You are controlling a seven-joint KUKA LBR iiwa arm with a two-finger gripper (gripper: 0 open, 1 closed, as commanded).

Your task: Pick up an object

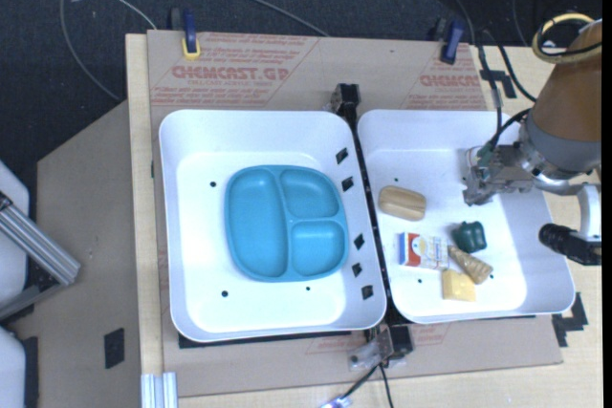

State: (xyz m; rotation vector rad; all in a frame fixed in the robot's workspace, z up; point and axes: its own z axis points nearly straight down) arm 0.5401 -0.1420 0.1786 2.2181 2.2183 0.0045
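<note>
Objects for picking lie loose in the right bin (421,134), and the gripper (481,179) hangs over that bin's upper right part, reaching in from the right edge on the grey arm (564,143) with its orange band (574,96). Whether anything sits between the fingers cannot be told from this slanted view; the metal end of the tool is small and cluttered with cables, and nothing is plainly seen in its grasp. Taking the gripper as the landmark: a dark green object (469,235) rests on the bin floor below it, near but apart. Just below that green piece lies a tan cone-like piece (471,265), tilted, and touching or almost touching its lower edge is a yellow block (458,287). Below and to the left of the gripper is a small red, white and blue carton (419,250), lying flat beside the cone-like piece. To the left of the gripper, at about its height, a tan bread-roll-shaped object (402,202) lies by itself near the bin's left wall. Farther left, beyond the divide between the two bins, the left bin (191,143) holds a blue sectioned plate (285,221) with three compartments, set about in its middle. Both bins rest on a brown cardboard-covered bench (249,62), held by blue clamps (190,32) at its far edge, well above the gripper.
</note>
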